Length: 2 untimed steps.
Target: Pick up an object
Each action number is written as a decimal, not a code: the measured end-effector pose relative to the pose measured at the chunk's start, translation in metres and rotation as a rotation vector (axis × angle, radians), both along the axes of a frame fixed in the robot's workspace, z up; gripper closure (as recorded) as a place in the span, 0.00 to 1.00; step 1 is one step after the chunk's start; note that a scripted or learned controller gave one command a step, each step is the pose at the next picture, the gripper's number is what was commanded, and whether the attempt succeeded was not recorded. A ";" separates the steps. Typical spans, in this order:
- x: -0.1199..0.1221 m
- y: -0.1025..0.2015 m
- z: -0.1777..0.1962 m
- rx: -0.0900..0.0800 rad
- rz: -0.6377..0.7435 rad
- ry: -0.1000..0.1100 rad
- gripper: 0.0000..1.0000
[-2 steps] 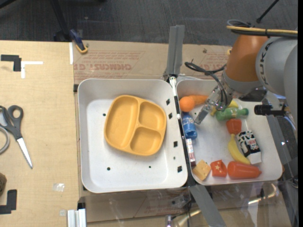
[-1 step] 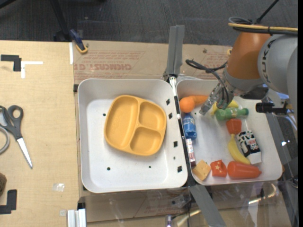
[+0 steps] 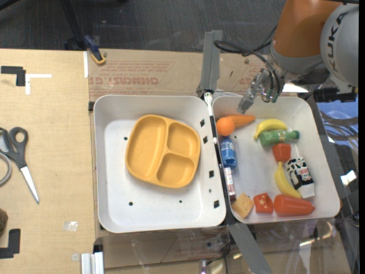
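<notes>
My gripper (image 3: 259, 94) hangs over the far edge of the right bin (image 3: 317, 131), fingers apart and nothing between them. Just below it lies an orange carrot (image 3: 231, 123). To the carrot's right are a yellow banana (image 3: 269, 125) and a green bottle (image 3: 278, 136), with a small red piece (image 3: 281, 151) under them. A blue bottle (image 3: 227, 153) lies along the bin's left wall. Nearer the front are a second banana (image 3: 283, 181), a black-and-white carton (image 3: 299, 174), a red pepper (image 3: 292, 205), a red cube (image 3: 263, 202) and a tan wedge (image 3: 243, 205).
The left bin (image 3: 108, 170) holds a yellow divided plate (image 3: 163, 151). Scissors (image 3: 20, 158) lie on the wooden bench at far left. A cardboard sheet (image 3: 142, 73) sits behind the bins. A grey post (image 3: 210, 61) rises between the bins at the back.
</notes>
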<state>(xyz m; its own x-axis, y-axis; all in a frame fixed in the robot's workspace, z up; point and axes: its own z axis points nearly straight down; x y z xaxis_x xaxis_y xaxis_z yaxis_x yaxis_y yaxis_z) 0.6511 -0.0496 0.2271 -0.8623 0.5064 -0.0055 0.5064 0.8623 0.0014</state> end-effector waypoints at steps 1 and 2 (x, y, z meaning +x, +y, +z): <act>-0.071 0.013 0.020 0.001 -0.263 0.006 1.00; -0.054 0.049 0.020 0.001 -0.316 0.004 1.00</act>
